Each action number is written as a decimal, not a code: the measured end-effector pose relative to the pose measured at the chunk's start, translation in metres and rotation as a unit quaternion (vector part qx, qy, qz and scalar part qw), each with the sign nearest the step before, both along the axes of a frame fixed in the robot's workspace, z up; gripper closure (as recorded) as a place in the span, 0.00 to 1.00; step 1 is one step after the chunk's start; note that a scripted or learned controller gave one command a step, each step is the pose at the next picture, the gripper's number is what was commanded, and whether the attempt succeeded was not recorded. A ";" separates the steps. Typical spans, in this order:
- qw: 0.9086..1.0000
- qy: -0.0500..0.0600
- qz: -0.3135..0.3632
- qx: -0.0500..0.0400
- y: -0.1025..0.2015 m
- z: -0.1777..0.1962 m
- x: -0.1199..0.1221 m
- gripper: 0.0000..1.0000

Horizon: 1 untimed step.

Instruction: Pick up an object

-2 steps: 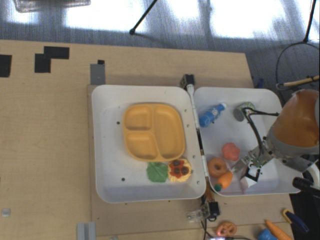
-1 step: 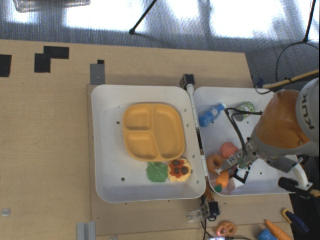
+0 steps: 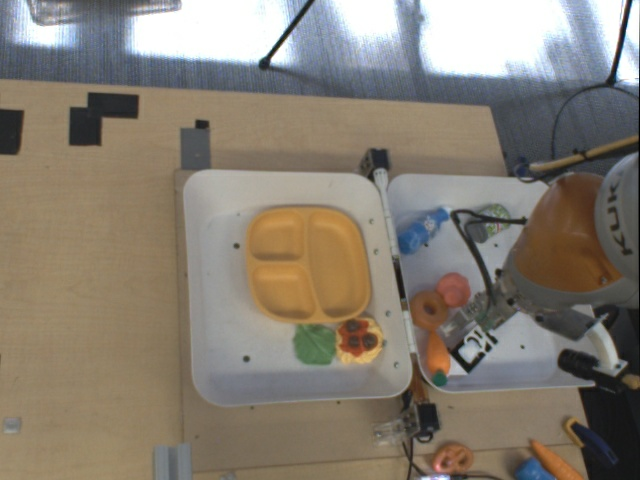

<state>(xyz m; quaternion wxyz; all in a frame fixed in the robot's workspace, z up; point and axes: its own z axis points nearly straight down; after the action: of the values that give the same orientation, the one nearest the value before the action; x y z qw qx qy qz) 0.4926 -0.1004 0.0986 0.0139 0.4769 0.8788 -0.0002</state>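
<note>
The gripper [image 3: 470, 330] sits low in the right bin [image 3: 520, 373], near its left side, with a black-and-white square tag on it; whether its fingers are parted or closed cannot be told. Just left of it lie a brown ring-shaped doughnut [image 3: 430, 310] and an orange carrot [image 3: 437, 356], with a pink round piece [image 3: 453, 288] just above. The arm [image 3: 570, 243] leans in from the right, its orange band over the bin, and part of the lettering "KU" shows on its grey shell. A blue bottle [image 3: 420, 230] lies toward the bin's upper left. The left bin [image 3: 215, 298] carries a yellow divided plate [image 3: 306, 264], a green leaf [image 3: 315, 344] and a small pizza toy [image 3: 360, 340]
</note>
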 end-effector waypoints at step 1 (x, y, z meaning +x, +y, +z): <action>1.000 0.000 0.000 0.000 0.000 0.000 0.000 0.00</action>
<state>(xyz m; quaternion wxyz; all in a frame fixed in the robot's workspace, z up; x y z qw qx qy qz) 0.4924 -0.1003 0.0985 0.0136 0.4770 0.8788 -0.0002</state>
